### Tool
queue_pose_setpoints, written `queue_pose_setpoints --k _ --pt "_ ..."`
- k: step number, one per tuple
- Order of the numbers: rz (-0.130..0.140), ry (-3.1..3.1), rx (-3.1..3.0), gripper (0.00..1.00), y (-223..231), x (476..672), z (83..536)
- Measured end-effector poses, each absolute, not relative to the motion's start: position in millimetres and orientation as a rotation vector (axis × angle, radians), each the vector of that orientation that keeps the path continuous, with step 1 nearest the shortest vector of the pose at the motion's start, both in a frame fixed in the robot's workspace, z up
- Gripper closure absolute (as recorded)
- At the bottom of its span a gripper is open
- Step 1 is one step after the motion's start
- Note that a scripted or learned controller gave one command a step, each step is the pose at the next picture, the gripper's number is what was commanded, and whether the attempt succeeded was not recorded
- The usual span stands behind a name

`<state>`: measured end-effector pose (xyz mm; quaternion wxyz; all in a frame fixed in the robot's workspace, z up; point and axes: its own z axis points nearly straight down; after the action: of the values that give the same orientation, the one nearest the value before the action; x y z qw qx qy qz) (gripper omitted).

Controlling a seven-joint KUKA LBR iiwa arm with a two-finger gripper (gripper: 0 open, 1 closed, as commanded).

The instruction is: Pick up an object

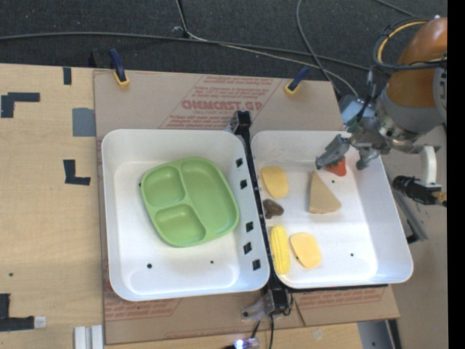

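Robot lab: clamped cardboard sheet (218,104) on bench, taped markers, loose cables (240,46).

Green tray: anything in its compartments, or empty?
Empty. The green tray lies flat in the left bin, and all three compartments show bare green.

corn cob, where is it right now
The yellow corn cob lies in the right white bin, against its left wall near the front, beside a yellow oval piece and just below a small brown lump.
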<state>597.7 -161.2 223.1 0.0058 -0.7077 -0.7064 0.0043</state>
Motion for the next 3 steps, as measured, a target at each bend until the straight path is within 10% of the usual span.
queue_pose_setpoints --k 3 --pt "0.009 -2.218 -2.216 0.0 -161.2 595.9 115.5"
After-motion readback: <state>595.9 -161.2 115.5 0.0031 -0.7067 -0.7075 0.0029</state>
